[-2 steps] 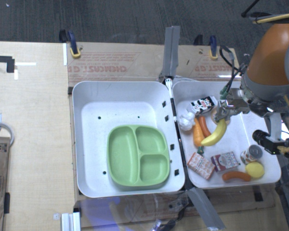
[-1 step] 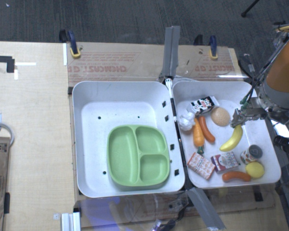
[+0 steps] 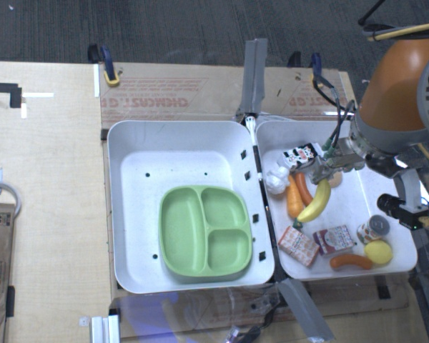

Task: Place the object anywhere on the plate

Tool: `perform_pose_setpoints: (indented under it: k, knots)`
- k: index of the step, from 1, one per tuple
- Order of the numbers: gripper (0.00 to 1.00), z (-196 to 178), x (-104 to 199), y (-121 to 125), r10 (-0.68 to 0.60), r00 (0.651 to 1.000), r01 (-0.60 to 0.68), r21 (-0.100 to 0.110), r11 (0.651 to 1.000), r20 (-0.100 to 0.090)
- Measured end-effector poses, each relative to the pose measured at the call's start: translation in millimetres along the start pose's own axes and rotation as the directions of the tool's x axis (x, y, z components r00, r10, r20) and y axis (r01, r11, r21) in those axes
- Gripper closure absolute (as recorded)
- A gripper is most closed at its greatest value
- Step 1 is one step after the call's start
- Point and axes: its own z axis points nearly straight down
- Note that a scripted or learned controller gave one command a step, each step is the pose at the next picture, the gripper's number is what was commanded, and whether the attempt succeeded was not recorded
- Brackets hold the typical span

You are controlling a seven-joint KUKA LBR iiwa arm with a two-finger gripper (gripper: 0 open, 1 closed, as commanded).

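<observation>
Green, the plate [image 3: 204,231] sits in the left bin [image 3: 129,191]. The banana [image 3: 314,204] lies in the right bin [image 3: 397,259], just under the gripper [image 3: 327,168] (finger state unclear). Mirrored cardboard lettering [image 3: 161,101] is unreadable.

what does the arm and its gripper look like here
The arm has a large rounded orange section with a grey body part at its right side. Below it sits a grey metallic wrist block, and thin dark cables loop from the arm toward the gripper, which is small, grey and metallic. A black fitting sticks out lower right.
</observation>
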Motion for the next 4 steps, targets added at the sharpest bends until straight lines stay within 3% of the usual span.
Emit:
perform_pose_setpoints:
  k: [1,2,3,4]
  knots:
    - [1.00,1,64,-25,-0.089,0.996,0.089,0.002,0.996,0.000]
    - [1.00,-46,102,-5,-0.326,0.945,0.326,0.000,0.945,0.001]
    - [1.00,-67,125,-3,-0.362,0.932,0.362,-0.001,0.932,0.002]
    - [1.00,-44,173,-18,-0.341,0.940,0.341,0.003,0.940,0.001]
